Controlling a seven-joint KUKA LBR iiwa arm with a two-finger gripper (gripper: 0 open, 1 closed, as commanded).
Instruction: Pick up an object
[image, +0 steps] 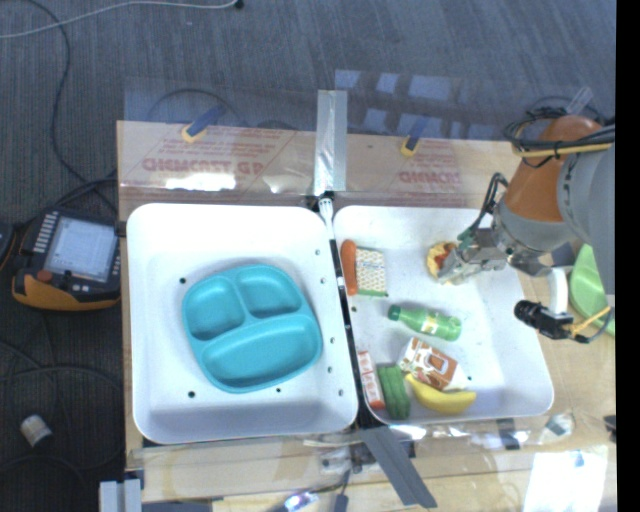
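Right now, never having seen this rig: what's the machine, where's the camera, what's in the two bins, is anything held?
One camera looks down at a slant on a bench with two shallow white bins. The grey robot arm with an orange band reaches in from the right. Its claw is low in the right bin, at a small yellow and red item; whether it grips it is unclear.

The left bin holds a blue divided tray. The right bin also holds a green bottle, a banana, a red and white packet, a green vegetable, and an orange stick beside a pale mesh pad along its left wall.
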